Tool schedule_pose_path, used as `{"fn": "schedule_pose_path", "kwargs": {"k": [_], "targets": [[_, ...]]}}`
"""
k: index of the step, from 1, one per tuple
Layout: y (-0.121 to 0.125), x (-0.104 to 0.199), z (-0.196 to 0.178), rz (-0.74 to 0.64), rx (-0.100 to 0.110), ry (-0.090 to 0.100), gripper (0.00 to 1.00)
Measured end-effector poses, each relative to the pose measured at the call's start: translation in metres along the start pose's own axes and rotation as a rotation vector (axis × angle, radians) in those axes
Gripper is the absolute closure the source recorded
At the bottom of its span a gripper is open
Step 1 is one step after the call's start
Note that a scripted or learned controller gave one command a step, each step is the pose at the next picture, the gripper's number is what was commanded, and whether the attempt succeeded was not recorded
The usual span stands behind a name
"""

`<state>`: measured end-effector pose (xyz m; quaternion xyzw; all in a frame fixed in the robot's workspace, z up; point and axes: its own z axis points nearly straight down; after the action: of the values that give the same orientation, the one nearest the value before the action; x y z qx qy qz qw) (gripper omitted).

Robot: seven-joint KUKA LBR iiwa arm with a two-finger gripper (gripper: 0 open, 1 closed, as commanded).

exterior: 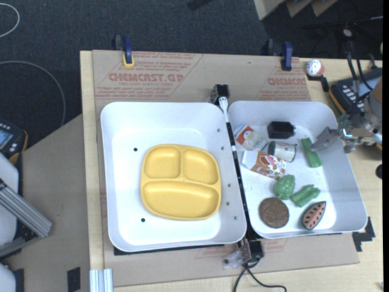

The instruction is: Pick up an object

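The gripper (327, 137) hung at the right bin's (340, 181) three o'clock rim, fingers' state unclear; a green stick (311, 152) lay just beside it; a yellow plate (180, 181) sat in the left bin (115, 163)

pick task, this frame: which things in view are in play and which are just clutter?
In play:
gripper, at the right bin's far right edge
right bin items: black block, green stick, broccoli, brown disc, watermelon slice, small packets

Lying about:
yellow divided plate in the left bin
blue clamps
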<state>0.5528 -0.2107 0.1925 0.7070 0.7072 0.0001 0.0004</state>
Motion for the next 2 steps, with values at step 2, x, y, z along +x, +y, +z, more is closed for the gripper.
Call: {"fn": "schedule_pose_path", "kwargs": {"k": [2], "targets": [[-0.005,0.105,0.091,0.001,-0.036,-0.008,0.00]]}}
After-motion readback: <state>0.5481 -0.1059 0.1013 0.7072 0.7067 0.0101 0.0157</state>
